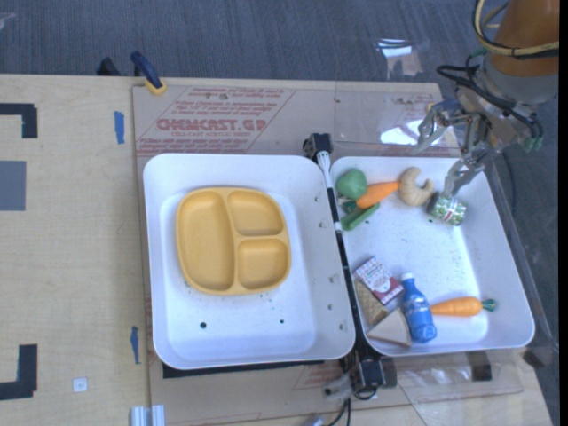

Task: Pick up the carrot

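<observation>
Not yet grasped: carrot (460,306) beside blue bottle (418,308), well apart from gripper (457,180) (finger state unclear); approach and pick remaining.

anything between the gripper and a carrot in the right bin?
Two carrots. The gripper hangs beside a green can; toward the upper carrot lies a beige mushroom-like toy. Path to the lower carrot looks open.
</observation>
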Tool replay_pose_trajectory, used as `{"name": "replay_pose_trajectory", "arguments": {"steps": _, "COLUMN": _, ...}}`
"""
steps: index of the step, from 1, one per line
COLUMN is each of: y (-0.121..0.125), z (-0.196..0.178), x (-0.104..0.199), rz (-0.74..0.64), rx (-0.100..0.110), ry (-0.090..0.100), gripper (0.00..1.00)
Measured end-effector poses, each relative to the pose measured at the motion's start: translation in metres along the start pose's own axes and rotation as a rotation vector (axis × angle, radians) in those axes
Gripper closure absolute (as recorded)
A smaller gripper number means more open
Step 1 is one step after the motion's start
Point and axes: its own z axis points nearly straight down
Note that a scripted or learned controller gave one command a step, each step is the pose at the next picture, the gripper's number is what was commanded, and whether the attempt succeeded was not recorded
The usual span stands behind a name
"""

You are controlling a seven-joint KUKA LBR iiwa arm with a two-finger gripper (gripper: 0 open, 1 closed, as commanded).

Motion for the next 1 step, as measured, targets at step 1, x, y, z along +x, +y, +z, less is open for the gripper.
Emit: {"name": "replay_pose_trajectory", "arguments": {"steps": 1, "y": -0.0161, "z": -0.0357, "x": 0.0052, "rz": 0.361, "rx": 0.005, "ry": -0.006, "gripper": 0.00}}
